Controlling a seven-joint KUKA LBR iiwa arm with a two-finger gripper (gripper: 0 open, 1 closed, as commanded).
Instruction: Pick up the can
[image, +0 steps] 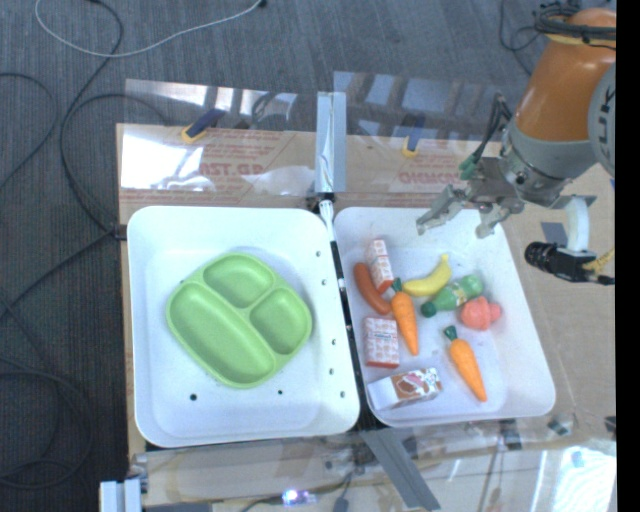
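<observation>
In the right bin (520, 330), a small red-and-white can (381, 341) lies near the left wall. A second one like it (378, 264) lies farther back. A third can-like item with a red and brown label (407, 385) rests on its side near the front. My gripper (452, 228) hangs over the back of the right bin, above and to the right of these items. It is open, its fingers spread and holding nothing.
Also in the right bin are a banana (431, 278), a green bottle (457, 294), two carrots (405, 320) (467, 368), a sausage (366, 288) and a pink fruit (481, 313). The left bin (150, 400) holds a green divided plate (240, 318).
</observation>
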